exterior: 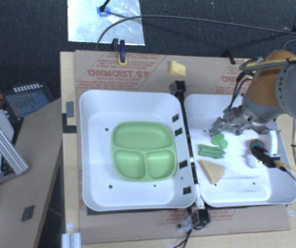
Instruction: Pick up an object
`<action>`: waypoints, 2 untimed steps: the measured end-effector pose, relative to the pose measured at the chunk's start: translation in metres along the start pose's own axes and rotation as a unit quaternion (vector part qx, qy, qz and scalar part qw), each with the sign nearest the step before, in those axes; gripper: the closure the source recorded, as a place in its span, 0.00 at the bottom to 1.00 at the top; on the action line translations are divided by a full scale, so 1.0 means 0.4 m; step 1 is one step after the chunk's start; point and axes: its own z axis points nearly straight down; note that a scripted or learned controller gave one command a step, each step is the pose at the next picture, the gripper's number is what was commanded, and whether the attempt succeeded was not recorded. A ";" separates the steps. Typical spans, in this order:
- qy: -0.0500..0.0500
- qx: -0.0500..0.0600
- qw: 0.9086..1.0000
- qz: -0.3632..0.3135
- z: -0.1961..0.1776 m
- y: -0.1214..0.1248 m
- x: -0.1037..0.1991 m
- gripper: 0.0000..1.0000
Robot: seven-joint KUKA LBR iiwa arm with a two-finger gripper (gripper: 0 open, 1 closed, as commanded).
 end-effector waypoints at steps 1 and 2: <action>-0.001 -0.003 1.000 0.000 -0.035 0.005 -0.001 1.00; -0.001 -0.005 1.000 0.001 -0.192 0.000 -0.017 1.00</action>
